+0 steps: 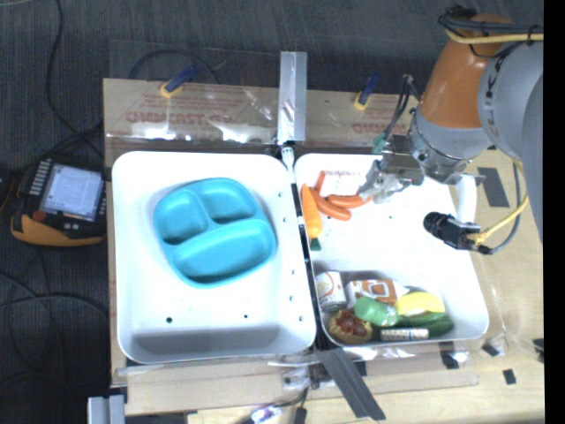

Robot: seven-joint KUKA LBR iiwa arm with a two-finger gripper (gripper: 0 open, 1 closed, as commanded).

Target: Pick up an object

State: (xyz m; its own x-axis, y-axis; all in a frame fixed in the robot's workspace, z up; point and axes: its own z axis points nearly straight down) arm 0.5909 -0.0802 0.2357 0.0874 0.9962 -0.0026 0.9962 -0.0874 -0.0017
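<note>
Camera view: jaws [378, 186] sit low at the top of the right bin [459, 276], tips right at the end of an orange hot dog [340, 205]. Tips are blurred and small, so can't tell whether they're open, closed or gripping; they look to be touching the hot dog's right end, no more than that. Hot dog lies roughly flat near the bin's upper-left corner, just beside a carrot [311, 210] that runs along the left wall. A white card with red print [335, 182] lies partly under the hot dog. Bottom of the right bin holds a tight clutter: a white packet [328, 286], a box with orange print [378, 288], a green piece [374, 310], a yellow piece [420, 304], a dark green item [415, 331] and something reddish [350, 327], overlapping, hard to separate. Small black unit [441, 227] with a yellow cable hangs off the arm over the bin's right side. Left bin [132, 263] carries one blue divided tray [214, 229], tilted, three compartments. Arm's upper part is cut off by the top-right frame edge. Handheld screen [62, 200] lies on the floor left of the table [124, 95].
</note>
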